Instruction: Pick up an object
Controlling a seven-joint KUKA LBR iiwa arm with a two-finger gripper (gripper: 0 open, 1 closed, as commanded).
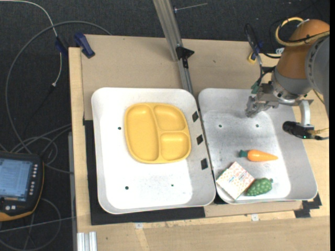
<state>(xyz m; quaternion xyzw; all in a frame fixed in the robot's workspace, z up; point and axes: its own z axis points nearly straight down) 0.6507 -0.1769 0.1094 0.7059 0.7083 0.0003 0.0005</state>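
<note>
**Three small objects near the front of the right bin, gripper at its far end**

Nearest to us, in the front part of the right bin (293, 156), we see a small white box with a coloured pattern (235, 180). It lies tilted over the front left corner of that bin. Just beside it, on its right, lies a green bumpy toy (260, 186) that looks like a bunch of grapes or a similar vegetable; we cannot tell which. The two seem to touch or almost touch.

A little farther back we find an orange toy carrot (259, 156), lying flat with its green end to the left and its tip to the right. It is apart from the box and the green toy.

On the left side, the left bin (104, 140) carries a yellow divided plate (157, 132) with three compartments.

At the far end of the right bin, the gripper (255, 109) hangs low over the bin floor, well apart from the carrot and the other objects. Nothing is visible between its fingers, and we cannot tell if they are apart or together. Above it rises the arm (298, 61) with its orange band.
</note>
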